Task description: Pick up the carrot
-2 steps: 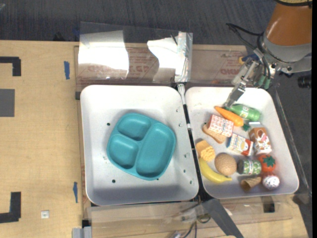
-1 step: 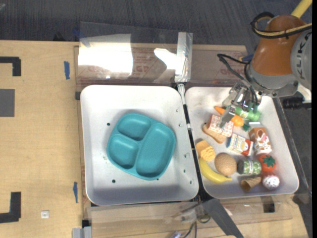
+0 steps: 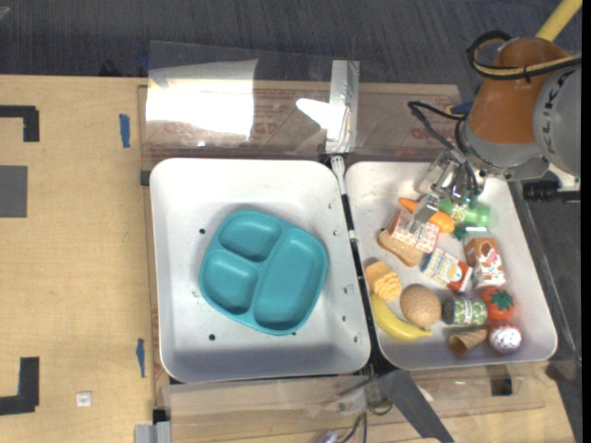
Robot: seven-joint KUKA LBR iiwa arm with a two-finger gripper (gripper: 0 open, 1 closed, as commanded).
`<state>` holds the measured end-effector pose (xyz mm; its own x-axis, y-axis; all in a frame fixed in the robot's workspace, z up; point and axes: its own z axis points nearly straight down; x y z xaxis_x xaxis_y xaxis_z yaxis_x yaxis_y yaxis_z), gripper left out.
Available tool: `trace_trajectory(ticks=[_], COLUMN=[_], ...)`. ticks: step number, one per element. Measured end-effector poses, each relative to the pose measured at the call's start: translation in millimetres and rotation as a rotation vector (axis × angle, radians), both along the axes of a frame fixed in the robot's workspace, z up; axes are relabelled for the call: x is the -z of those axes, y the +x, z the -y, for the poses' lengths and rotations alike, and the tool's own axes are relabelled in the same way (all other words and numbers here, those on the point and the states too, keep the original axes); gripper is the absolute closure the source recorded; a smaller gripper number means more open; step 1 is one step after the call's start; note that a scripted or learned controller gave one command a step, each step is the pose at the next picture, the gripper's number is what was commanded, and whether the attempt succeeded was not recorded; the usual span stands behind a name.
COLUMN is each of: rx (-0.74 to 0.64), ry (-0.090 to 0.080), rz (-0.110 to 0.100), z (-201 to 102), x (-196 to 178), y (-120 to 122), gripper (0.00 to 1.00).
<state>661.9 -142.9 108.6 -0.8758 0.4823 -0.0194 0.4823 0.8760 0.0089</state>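
The carrot point(image 3: 446, 218) is a small orange toy with a green top point(image 3: 476, 216). It lies near the back of the right bin point(image 3: 536, 340), among other toy foods. My gripper point(image 3: 438, 203) hangs low over the carrot's orange end and hides part of it. The view does not show whether the carrot is held. The grey arm with its orange band point(image 3: 512, 86) reaches in from the upper right.
An orange carton point(image 3: 413, 231), a bread slice point(image 3: 397, 246), a milk carton point(image 3: 443, 268) and a red-white carton point(image 3: 487, 261) crowd the carrot. A banana point(image 3: 397, 326), a brown ball point(image 3: 420, 305) and a can point(image 3: 464, 312) lie nearer the front. The left bin point(image 3: 175, 201) holds a teal divided plate point(image 3: 265, 270).
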Motion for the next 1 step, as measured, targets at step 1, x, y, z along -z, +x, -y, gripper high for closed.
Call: trace_trajectory(ticks=[1], rx=[-0.002], ry=[-0.003], rz=[0.015], z=[-0.5], x=[-14.3], y=[3.7], gripper=[1.0])
